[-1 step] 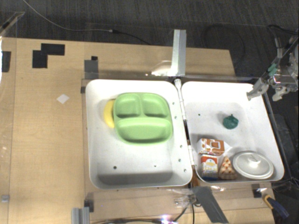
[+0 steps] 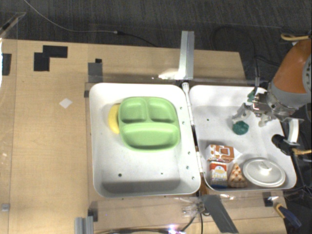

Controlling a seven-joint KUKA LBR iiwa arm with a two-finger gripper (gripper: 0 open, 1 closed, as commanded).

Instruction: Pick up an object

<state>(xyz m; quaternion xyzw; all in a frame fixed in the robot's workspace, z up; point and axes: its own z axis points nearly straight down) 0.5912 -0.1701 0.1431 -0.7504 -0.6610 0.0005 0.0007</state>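
At the bottom right of the frame, in the near end of the right bin point(image 2: 204, 130), lie a grey round lid or dish point(image 2: 264, 172), a small snack packet point(image 2: 219, 174) with another packet point(image 2: 222, 153) just above it, and a brownish wedge-shaped item point(image 2: 237, 176) between the packets and the dish; none of these is touched. In the left bin point(image 2: 102, 145), at centre frame, a green divided tray point(image 2: 148, 122) lies flat, with a yellow object point(image 2: 113, 119) tucked against and partly under its left edge; both are well apart from the arm. Farther up, at the right of the frame, the gripper point(image 2: 253, 114) hangs over the upper part of the right bin, its fingers spread fairly wide with nothing between them; a small teal object point(image 2: 240, 127) rests on the bin floor just below and left of the left finger, near it, though whether they touch I cannot tell. Behind the gripper the orange band point(image 2: 291, 74) of the arm fills the upper right corner.

As I judge it, the pick is not yet done; the teal object looks the likely target, lying slightly off the gap between the fingers; centring, closing and lifting are all left.
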